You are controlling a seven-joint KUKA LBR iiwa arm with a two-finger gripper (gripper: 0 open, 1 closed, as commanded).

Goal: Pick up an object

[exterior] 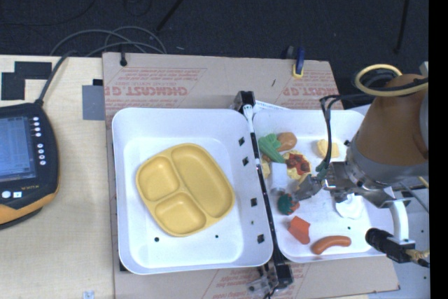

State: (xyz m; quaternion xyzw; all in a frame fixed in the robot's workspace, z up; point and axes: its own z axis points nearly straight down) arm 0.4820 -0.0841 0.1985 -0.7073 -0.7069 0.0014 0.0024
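Pincer [302, 187] sits low in the right bin [364, 248], among the toy foods near the divider; we cannot tell from this view how it is set, nor whether anything sits in it. Just below it we note a dark green round piece [285, 204]. An orange-red wedge [299, 229] lies further down. A sausage [330, 244], reddish-brown and slender, lies near the front wall, long axis running left-right, slightly tilted. Left bin [140, 248] carries a yellow divided plate [183, 188].
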